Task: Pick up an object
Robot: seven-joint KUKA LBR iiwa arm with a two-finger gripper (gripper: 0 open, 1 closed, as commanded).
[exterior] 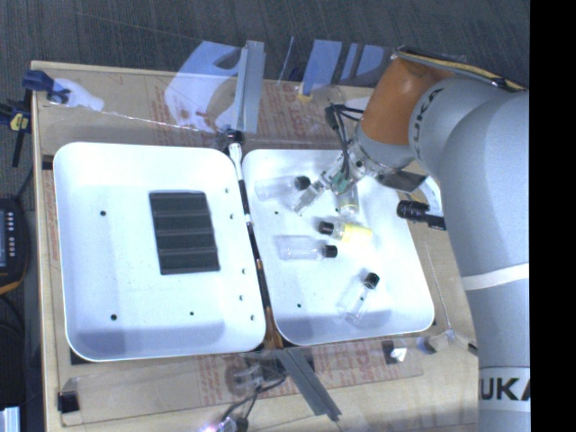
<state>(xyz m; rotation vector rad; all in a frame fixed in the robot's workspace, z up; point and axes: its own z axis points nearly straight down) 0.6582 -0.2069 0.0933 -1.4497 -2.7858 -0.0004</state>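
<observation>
Gripper (340, 180): lowered into right bin (409, 318), upper middle; finger state cannot be told. Yellow-capped vial (345, 230): lying just below gripper, toward bin centre, long axis left-right. Short downward shift judged needed. Clear vials scattered nearby.

Both bins, the left bin (81, 241) and the right bin (405, 295), look like smooth, glossy white plastic. A ribbed, matt black pad (184, 232) lies in the left one. The small vials (301, 248) appear clear and shiny with black caps. The surface (117, 88) looks like bare, matt wood. The arm (477, 196) has a smooth grey shell.
</observation>
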